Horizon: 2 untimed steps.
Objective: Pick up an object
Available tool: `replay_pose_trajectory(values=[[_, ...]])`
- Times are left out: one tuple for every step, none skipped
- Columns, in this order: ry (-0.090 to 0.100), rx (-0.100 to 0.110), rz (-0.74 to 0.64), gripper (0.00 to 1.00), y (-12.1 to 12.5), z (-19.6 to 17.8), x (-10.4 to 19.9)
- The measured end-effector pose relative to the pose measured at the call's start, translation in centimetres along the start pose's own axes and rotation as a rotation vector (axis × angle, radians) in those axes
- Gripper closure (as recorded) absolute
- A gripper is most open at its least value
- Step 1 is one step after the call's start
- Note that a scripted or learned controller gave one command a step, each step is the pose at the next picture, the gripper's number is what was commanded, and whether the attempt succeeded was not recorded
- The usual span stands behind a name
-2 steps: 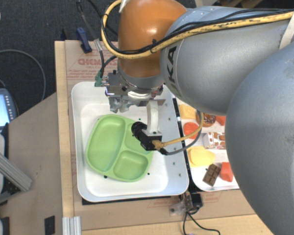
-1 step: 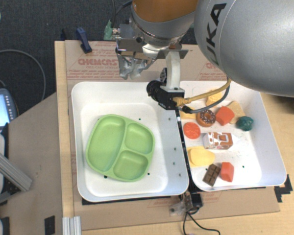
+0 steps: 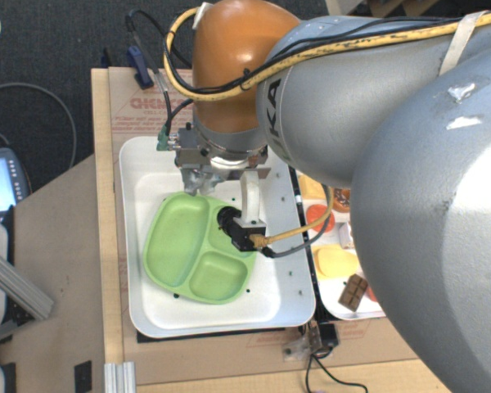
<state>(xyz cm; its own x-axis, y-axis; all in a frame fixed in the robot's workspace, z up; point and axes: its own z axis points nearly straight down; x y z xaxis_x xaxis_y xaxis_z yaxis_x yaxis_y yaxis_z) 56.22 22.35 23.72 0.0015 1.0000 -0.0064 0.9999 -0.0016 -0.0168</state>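
Dark carpet [image 3: 41, 56] surrounds a brown bench [image 3: 106, 219], which carries two white bins side by side.

At the bench's near edge, about 6 o'clock, a small black connector [image 3: 326, 334] with a thin cable lies on the board just outside the bins.

Next comes the left bin [image 3: 278, 297]. A green plate [image 3: 180, 240] with three compartments lies flat on its floor, filling the 7 to 9 o'clock part. The plate's large compartment points toward 11 o'clock and its two smaller ones toward 5 o'clock. The floor at 3 o'clock of the plate is bare white.

At 3 o'clock of the left bin sits the right bin [image 3: 327, 300], mostly covered by the arm. In the strip that shows, a brown bar [image 3: 354, 291] lies nearest. A yellow piece [image 3: 335, 262] is just beyond it, and an orange-red piece [image 3: 317, 215] lies farther on, toward 12 o'clock.

The gripper [image 3: 198, 180] hangs over the plate's 12 o'clock rim, close above it or touching it; I cannot tell which. I cannot tell whether it is open or closed, and nothing can be seen held in it.

Above it rises the orange band [image 3: 233, 56], and the grey arm [image 3: 376, 97] stretches off toward 3 o'clock.

At the bench's far edge, about 11 o'clock, a blue clip [image 3: 139, 60] rests by the board.
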Motion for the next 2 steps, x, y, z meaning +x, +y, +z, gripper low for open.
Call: replay_pose_trajectory(values=[[0.005,-0.012,0.000,1.00,3.4,13.0,0.1],[0.009,-0.033,0.001,1.00,11.0,2.4,-2.2]])
